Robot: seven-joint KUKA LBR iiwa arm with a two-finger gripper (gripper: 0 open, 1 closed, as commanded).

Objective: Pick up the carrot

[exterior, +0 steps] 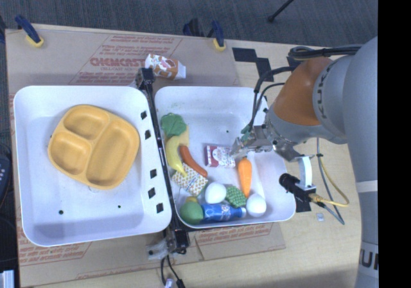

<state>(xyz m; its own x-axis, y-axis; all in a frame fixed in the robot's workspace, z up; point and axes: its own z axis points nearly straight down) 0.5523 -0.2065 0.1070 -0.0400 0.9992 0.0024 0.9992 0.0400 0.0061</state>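
The carrot (244, 177) is a short orange cone lying in the right bin (212, 101), near its right wall, with the thick end towards the top of the view. My gripper (249, 146) hangs just above that thick end, at the end of the grey arm with its orange band (300, 95). The gripper's tip sits close over the carrot and a red packet (219, 156). Nothing can be seen lifted off the bin floor.
Crowded round the carrot are a white egg (256, 205), a green checkered piece (236, 197), another egg (215, 192), a blue can (221, 212), a red-orange sausage (192, 160), a banana (174, 152) and a green vegetable (172, 124). The left bin (38, 216) holds a yellow divided plate (94, 146).
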